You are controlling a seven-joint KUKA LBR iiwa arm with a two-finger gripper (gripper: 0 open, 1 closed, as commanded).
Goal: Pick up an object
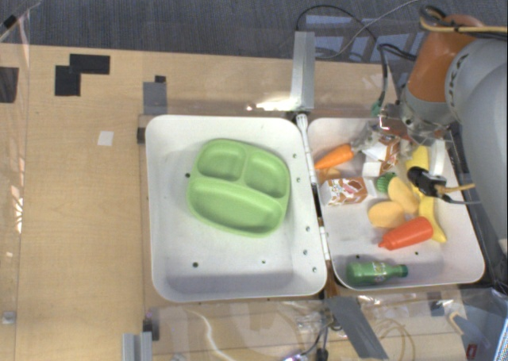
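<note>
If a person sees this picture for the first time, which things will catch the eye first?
First, the green divided plate, lying alone in the left bin. Then the colourful toy food crowded in the right bin: an orange carrot near its upper left and a green bottle by its front edge.

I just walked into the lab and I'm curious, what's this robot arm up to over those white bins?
The grey arm reaches in over the far corner of the right bin, which holds toy food: a carrot, a red-orange pepper-like piece, a green bottle, yellow fruits and a snack packet. Its gripper sits low among the items near the back, but nothing is visibly held. The left bin holds a green divided plate.
</note>
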